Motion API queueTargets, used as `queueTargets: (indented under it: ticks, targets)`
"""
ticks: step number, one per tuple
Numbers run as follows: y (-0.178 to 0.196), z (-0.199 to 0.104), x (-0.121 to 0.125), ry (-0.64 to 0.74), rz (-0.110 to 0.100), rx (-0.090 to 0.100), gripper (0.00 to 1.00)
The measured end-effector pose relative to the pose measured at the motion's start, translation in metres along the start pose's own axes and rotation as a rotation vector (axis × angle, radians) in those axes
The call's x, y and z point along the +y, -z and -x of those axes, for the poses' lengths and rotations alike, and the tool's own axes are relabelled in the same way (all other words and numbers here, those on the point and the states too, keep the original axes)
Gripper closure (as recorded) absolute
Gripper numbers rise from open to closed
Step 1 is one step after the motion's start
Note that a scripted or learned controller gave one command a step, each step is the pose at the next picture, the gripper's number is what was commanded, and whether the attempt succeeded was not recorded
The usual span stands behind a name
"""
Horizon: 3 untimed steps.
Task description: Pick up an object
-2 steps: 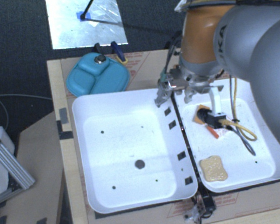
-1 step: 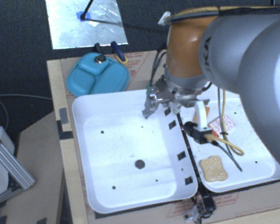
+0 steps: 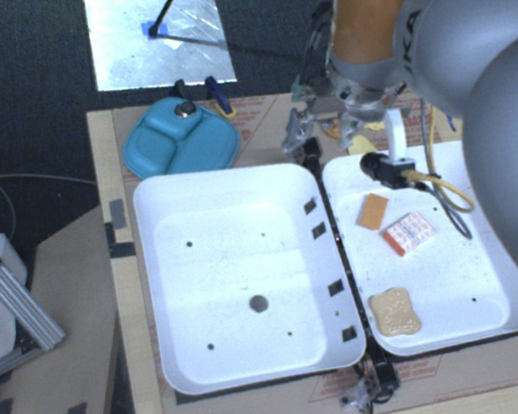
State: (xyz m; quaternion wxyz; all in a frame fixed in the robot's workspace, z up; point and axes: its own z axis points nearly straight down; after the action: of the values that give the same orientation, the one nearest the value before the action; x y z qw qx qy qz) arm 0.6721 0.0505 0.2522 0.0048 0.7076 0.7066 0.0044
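Two shallow white bins sat side by side on the desk (image 3: 141, 387), and going from the near edge outward, the right bin (image 3: 500, 312) carried everything worth picking. Nearest the camera lay a pale tan, bread-like piece (image 3: 395, 311) close to that bin's front left corner, flat on the floor of the bin. Farther back lay a small red-and-white packet (image 3: 409, 233), and just beyond it, near but not touching, a small orange block (image 3: 372, 211). All three lay loose and apart from one another, probably scattered so that each could be grasped alone. The left bin (image 3: 170, 289) showed a small dark grey disc (image 3: 258, 304) on its floor, which may be part of the bin. Beyond the bins, a blue moulded tray (image 3: 180, 138) rested upside down at the desk's far edge, out of the working area. The arm (image 3: 467, 60) came in from the right, and the gripper (image 3: 323, 132) hung over the far rim near the seam between the bins; whether its fingers were spread or pressed together could not be told, and nothing was seen between them. The orange block lay nearest it, toward the camera and slightly right, so a reach would call for moving nearer and down.
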Motion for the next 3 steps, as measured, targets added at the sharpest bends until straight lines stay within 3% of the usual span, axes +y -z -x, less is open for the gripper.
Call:
queueTargets:
  ticks: [1, 2, 3]
  targets:
    - [-0.006, -0.074, -0.051, 0.012, -0.014, 0.004, 0.0]
    - [0.127, -0.123, -0.086, 0.012, 0.002, 0.008, 0.0]
    - [0.157, -0.187, -0.107, 0.012, -0.008, 0.006, 0.0]
